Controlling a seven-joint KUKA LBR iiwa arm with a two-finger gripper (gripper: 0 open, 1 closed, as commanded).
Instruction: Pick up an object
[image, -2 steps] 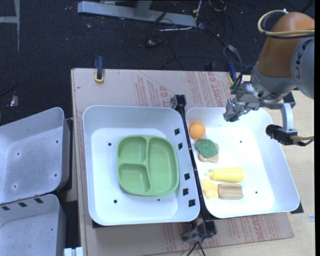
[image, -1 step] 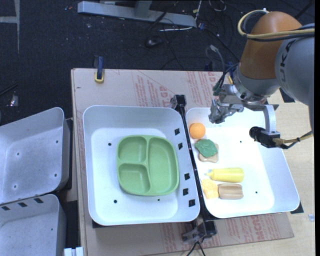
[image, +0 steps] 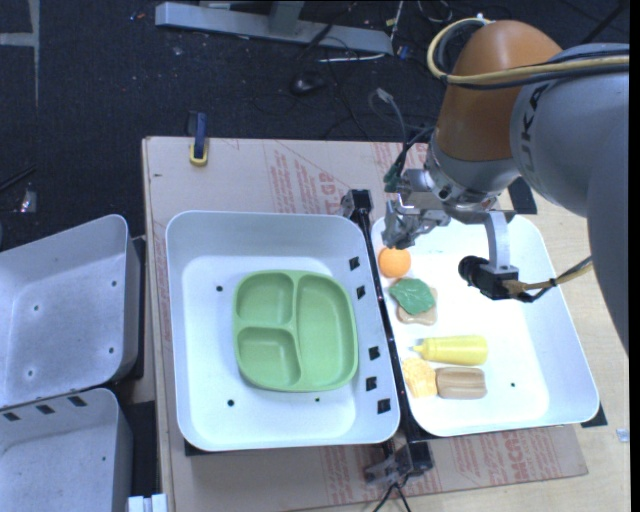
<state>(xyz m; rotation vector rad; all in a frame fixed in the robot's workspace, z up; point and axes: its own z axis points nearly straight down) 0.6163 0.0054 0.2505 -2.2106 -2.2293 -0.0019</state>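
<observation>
Left bin (image: 190, 330): white, shallow, smooth, rounded corners; holds a tray.
Tray (image: 296, 331): pale green plastic, rounded rectangle, three compartments, matte; lies flat in mid bin.
Right bin (image: 560, 350): white, glossy; touches the left bin along a black clipped seam.
Orange (image: 395, 262): small, round, bright; far left corner of the right bin, just near of the gripper.
Cookie (image: 414, 299): tan slab with a green leaf-like top; just near of the orange.
Bottle (image: 453, 349): yellow, smooth, lying on its side; nearer, mid bin.
Wedge (image: 419, 378): yellow-orange, pitted; touching a bun on its left.
Bun (image: 461, 382): tan, oblong, ridged.
Gripper (image: 399, 236): dark metal, pointing down over the far left corner, above the orange; spread cannot be told, nothing seen held.
Arm (image: 540, 110): grey, orange band; reaches in from far right, wrist bent down.
</observation>
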